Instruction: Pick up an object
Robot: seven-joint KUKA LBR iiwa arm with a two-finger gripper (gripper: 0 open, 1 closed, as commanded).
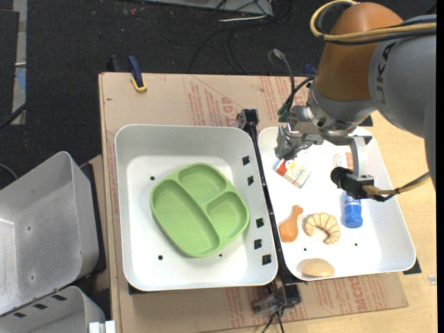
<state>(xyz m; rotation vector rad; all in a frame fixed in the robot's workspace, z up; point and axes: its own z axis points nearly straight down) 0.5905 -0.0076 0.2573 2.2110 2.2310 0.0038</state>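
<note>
1. A grey KUKA arm (pixel 388 61) with an orange band reached in from the right of the camera view and hung over the upper part of the right bin (pixel 388 252).
2. Its gripper (pixel 290 146) pointed down just above a small white carton (pixel 293 172) with red and yellow markings; whether the claw was spread or pressed together could not be told, and nothing showed between its tips.
3. The carton lay at the bin's upper left, close to the divide between the two bins.
4. Lower in the same bin lay an orange toy drumstick (pixel 291 223), and just beside it to the right a tan croissant (pixel 323 227).
5. A pale bread roll (pixel 317 268) rested near the bin's front edge, below the croissant.
6. A blue bottle-like object (pixel 352 211) lay to the right of the croissant, under a black fitting on the arm.
7. The left bin (pixel 139 151) held a green divided plate (pixel 200 208) with three compartments, lying flat near the centre.
8. Both bins sat on a brown board (pixel 201 96).
</note>
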